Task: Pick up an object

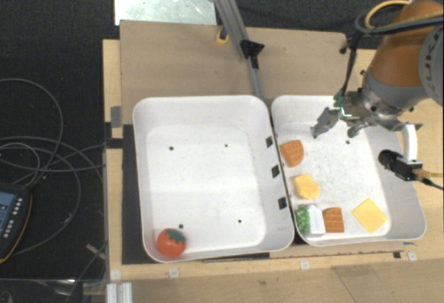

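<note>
Dark carpet surrounds a pale wooden table (187,59), with loose black cables trailing over the floor on the left and part of a handheld control pendant (10,215) at the left edge. Two shallow white bins sit side by side on the table. In the left bin (201,114) a red tomato-like toy (171,242) lies alone in the near corner. In the right bin (409,215) small toy foods cluster along the inner wall and the near edge: an orange wedge (292,152), a yellow lump (306,187), a green and white piece (308,220), a brown waffle-like square (333,220) and a flat yellow slice (370,215).

Reaching in from the right, the grey and orange arm holds its pincer (341,123) above the far part of the right bin, fingers spread apart with nothing between them. The orange wedge, the nearest piece, lies just beside and nearer the camera than the fingers.

To pick well, the pincer would likely need to centre over one piece that stands free, such as the orange wedge or the yellow slice, and descend straight before closing. The green and white piece touches the brown square, so a grasp there risks nudging both. Pieces close to the bin wall leave little room for a finger.
</note>
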